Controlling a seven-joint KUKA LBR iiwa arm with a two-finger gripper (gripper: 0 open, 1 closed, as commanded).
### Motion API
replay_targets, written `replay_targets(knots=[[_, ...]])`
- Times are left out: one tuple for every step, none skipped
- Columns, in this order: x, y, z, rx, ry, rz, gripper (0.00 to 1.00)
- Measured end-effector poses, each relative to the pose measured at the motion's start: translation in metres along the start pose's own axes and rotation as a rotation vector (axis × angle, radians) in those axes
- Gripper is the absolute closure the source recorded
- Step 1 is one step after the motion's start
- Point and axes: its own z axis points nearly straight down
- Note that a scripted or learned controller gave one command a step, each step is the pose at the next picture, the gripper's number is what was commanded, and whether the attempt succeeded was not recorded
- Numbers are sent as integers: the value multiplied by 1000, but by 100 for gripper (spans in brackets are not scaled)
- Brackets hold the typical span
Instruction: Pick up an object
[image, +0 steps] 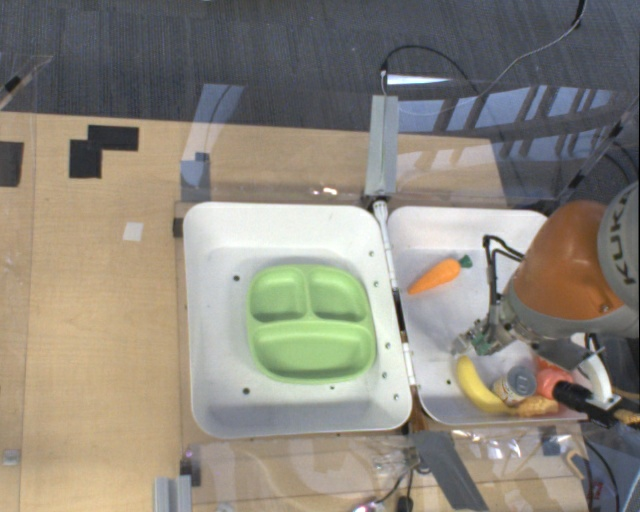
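Claw (478, 341) sits low in the right bin (432, 330), just above the banana (476, 386); whether it is open or closed cannot be told, and no item is seen in it. Near edge: banana, with small red and grey items beside it. Farther back: carrot (438, 276). Left bin (215, 330) holds a green divided plate (309, 322).

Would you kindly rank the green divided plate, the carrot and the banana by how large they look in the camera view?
1. green divided plate, by far the largest.
2. banana and carrot: they look about alike in length, and the arm partly crowds the banana, so I won't rank them.
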Motion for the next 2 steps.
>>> replay_targets(knots=[[0,0,0,1,0,0,0],[32,9,-82,21,11,-73,0]])
